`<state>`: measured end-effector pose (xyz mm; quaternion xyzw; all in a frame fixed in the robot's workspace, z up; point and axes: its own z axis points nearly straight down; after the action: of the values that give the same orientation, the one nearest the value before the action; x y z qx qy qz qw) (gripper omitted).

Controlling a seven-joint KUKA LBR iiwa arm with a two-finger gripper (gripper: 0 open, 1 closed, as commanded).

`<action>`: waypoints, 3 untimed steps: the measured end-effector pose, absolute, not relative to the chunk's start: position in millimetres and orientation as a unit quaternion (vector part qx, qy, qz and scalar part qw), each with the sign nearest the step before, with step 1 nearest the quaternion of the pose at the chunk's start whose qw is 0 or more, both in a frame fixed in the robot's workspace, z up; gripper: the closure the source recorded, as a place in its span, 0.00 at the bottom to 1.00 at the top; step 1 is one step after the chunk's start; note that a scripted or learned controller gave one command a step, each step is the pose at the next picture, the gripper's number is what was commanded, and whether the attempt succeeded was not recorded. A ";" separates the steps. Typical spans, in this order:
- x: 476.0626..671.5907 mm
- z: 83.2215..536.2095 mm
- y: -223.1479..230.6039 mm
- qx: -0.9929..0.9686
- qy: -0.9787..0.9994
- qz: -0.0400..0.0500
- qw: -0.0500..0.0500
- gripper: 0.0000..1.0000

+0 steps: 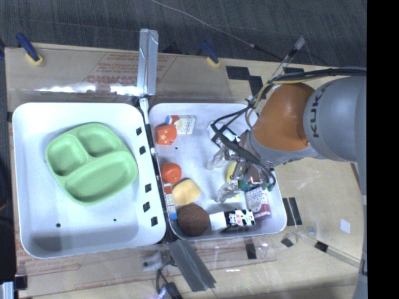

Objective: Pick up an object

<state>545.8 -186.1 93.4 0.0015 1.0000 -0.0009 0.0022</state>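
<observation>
- Camera view, gripper (222, 176): low over the right bin (199, 114), in its right half. The two pale fingers (217, 159) stand spread apart, with nothing seen between them.
- Nearest items: a red-labelled packet (258, 203) lies just beside the gripper toward the bin's near right corner. A yellow rounded object (186, 192) sits near it on the other side.
- Further items: an orange-red ball (170, 172) and a brown ball (192, 220) lie along the divider side. A black-and-white patterned box (240, 218) rests against the near wall. A small white carton (184, 124) lies at the far end.
- Left bin (25, 185): holds a green divided plate (91, 162), well apart from the gripper.
- Step in hand, as judged: descent for a grasp; no object is secured.
- Next move calls for: centring the fingers over one item, closing firmly, then lifting straight up.
</observation>
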 end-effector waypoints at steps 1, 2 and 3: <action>571.4 94.3 -208.7 -0.014 1.000 -0.001 0.002 0.00; 573.6 105.3 -206.1 -0.020 1.000 -0.001 0.004 1.00; 600.3 93.1 -207.6 -0.164 0.986 0.000 0.002 1.00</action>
<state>600.3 -207.6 93.1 -0.1644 0.9864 -0.0004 0.0021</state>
